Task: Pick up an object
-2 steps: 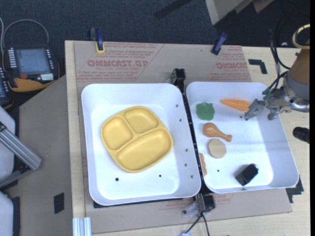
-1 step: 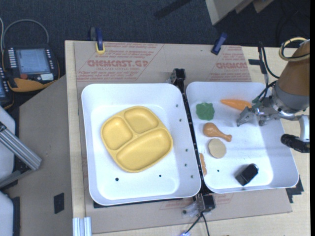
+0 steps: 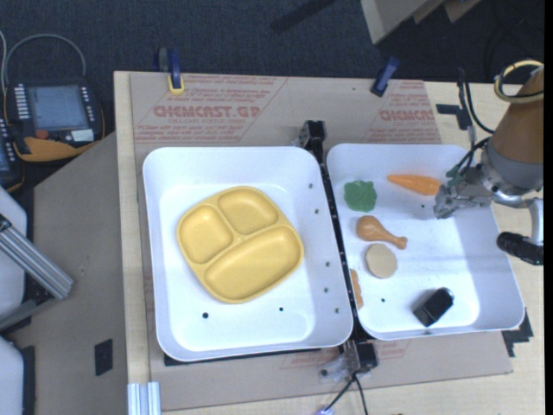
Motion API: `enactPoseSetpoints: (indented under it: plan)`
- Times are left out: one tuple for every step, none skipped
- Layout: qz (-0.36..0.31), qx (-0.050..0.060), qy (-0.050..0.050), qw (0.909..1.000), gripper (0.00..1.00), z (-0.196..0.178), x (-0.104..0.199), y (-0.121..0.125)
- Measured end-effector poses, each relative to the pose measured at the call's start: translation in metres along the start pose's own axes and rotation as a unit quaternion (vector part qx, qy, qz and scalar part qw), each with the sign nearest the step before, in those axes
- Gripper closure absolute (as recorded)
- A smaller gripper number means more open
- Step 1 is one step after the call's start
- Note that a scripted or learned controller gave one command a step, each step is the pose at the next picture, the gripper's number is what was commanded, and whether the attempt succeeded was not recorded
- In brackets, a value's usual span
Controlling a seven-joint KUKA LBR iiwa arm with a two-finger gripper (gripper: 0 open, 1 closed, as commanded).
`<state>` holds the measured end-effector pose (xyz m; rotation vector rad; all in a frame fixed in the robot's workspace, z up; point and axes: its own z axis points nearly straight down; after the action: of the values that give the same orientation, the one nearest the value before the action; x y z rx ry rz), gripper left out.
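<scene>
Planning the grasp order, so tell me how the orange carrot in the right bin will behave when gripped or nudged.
The carrot looks like a smooth toy, so it is probably stiff and light. Its tapered, rounded shape suggests it may roll or pivot if nudged. Lying flat on the bin floor, it could slip out of the gripper toward its thin end.

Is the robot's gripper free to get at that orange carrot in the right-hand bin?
Probably yes. The gripper hangs right at the carrot's near end, and nothing lies on or over the carrot; the green piece sits apart.

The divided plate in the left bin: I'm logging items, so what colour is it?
Yellow. The divided plate shows plainly in the camera view, lying in the left bin.
</scene>
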<state>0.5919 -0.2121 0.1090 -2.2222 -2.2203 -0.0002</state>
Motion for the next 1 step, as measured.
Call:
enactPoseSetpoints:
  plan:
    - [-0.001,-0.002,-0.001,1.0000,1.00,-0.0426,0.0000,0.0068]
